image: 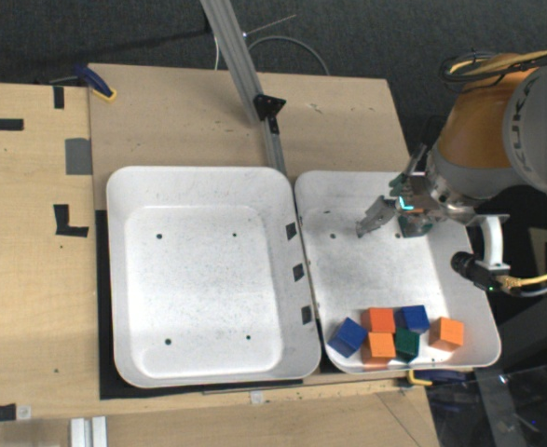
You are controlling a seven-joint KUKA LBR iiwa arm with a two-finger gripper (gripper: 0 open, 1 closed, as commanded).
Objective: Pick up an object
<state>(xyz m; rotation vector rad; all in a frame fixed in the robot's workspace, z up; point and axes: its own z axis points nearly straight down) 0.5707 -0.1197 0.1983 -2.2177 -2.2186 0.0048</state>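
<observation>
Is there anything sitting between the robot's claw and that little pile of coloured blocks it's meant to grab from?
Nothing visible does. The two-finger gripper hangs over the far part of the right shallow white bin, and the cluster of small blue, orange and green cubes lies along the near edge. Between them there is just bare bin floor.

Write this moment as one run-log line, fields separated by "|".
gripper: above right bin, upper part, holding nothing | blocks: clustered at right bin's near edge, untouched | pick: not yet done

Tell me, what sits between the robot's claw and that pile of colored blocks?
Nothing: in the camera view, just bare white floor of the right bin separates the end effector from the blocks clustered at the bin's near edge.
</observation>
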